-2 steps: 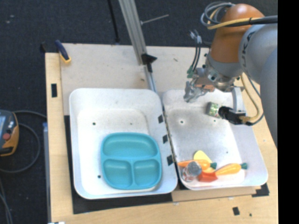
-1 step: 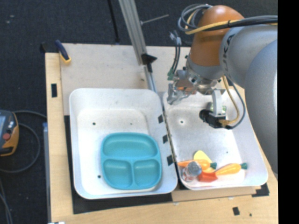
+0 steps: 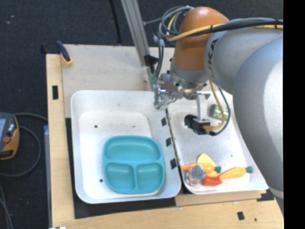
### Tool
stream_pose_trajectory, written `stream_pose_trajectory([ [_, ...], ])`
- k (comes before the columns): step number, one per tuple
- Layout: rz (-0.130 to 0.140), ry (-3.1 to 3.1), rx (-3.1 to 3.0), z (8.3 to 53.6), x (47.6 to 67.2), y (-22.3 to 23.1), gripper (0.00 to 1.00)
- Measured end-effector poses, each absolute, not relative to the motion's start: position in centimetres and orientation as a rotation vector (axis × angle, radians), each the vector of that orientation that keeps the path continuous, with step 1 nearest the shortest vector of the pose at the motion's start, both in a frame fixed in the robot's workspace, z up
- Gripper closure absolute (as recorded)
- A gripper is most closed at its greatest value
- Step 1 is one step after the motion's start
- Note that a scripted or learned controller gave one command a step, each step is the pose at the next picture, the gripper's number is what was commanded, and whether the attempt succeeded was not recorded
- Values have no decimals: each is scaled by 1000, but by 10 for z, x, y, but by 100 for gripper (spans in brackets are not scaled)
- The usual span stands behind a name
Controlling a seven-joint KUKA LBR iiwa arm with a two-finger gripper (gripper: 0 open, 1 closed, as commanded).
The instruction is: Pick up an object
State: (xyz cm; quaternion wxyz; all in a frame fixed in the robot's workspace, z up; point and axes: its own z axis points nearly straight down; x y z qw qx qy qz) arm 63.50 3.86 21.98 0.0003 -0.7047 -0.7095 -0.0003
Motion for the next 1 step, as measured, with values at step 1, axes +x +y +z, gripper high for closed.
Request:
stream_pose_trajectory([
  [1,-3,-2229,-2213,224,631,86,100],
])
